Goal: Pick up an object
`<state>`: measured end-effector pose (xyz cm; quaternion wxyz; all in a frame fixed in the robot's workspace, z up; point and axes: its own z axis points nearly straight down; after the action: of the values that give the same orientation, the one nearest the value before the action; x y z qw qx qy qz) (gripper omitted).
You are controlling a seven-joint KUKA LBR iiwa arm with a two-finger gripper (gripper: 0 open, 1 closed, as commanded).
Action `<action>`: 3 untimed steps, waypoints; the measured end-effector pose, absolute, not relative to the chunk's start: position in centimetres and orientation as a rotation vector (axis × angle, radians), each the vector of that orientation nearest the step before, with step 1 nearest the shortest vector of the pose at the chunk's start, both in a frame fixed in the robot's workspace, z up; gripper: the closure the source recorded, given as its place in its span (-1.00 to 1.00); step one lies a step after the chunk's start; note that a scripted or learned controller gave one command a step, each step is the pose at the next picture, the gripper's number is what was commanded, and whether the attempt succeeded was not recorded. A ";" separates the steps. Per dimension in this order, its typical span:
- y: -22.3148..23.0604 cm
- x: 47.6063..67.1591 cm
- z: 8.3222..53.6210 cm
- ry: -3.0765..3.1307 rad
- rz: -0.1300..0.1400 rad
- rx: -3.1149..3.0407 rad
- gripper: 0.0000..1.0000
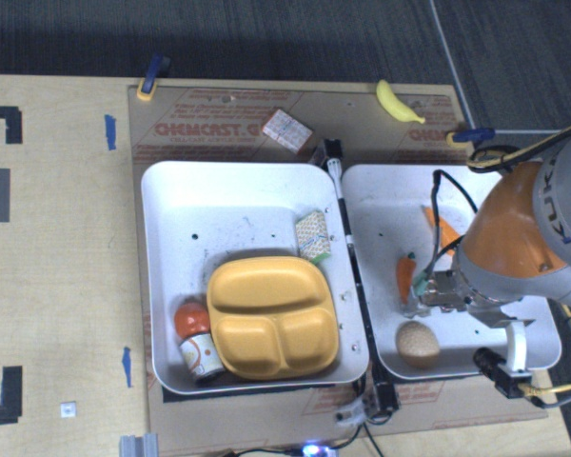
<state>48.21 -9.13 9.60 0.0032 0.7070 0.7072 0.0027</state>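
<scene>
In the right bin (381, 198), a small orange carrot (404, 274) with a green tip lies near the left wall. A beige rounded lump (418, 342) rests by the front wall. My gripper (423, 300) hangs low over the bin floor between these two, just right of the carrot and just above the lump. The arm's orange band (509, 231) covers the bin's right half. Another orange piece (438, 225) peeks out behind the arm's cable.
The left bin (171, 208) holds a large yellow compartment tray (269, 312), a red and white container (195, 336) at its front left, and a patterned packet (313, 234). Behind the bins lie a yellow banana (397, 102) and a small printed packet (286, 129).
</scene>
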 end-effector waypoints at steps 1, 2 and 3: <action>-9.1 48.2 9.6 2.217 0.008 2.217 -1.00; -9.6 48.6 8.6 2.220 0.003 2.219 -1.00; -9.3 48.1 8.6 2.218 0.006 2.218 -1.00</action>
<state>48.13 -9.27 8.61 0.0024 0.7070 0.7072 0.0018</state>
